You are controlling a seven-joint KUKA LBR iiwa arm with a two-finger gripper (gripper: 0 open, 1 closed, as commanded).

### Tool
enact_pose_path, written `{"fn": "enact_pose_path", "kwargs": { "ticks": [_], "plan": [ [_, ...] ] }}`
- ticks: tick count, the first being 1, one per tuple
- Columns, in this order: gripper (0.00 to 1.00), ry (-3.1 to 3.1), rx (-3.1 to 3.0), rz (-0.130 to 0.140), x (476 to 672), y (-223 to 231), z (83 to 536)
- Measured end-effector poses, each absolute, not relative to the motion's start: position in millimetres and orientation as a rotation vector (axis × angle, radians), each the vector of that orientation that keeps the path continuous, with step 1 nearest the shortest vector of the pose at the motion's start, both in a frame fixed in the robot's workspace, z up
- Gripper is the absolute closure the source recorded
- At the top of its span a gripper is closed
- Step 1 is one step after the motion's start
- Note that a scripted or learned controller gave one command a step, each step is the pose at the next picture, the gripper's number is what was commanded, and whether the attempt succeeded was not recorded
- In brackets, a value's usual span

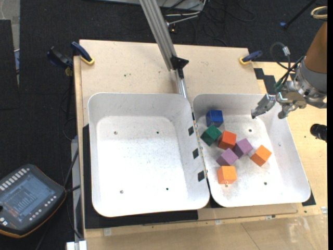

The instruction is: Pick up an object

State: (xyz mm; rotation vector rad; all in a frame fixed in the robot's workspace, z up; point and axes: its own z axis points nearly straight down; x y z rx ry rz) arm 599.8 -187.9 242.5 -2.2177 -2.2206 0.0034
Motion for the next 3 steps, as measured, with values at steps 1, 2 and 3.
{"fn": "enact_pose_path", "kwargs": {
  "ticks": [1, 2, 3],
  "plan": [
    [0.00, -2.225, -2.219, 0.001, 600.7, -188, 245],
    [0.00, -2.218, -2.218, 0.006, 603.5, -190, 182],
    [0.00, -2.217, -2.219, 0.006, 597.9, -191, 118]
  ]
}}
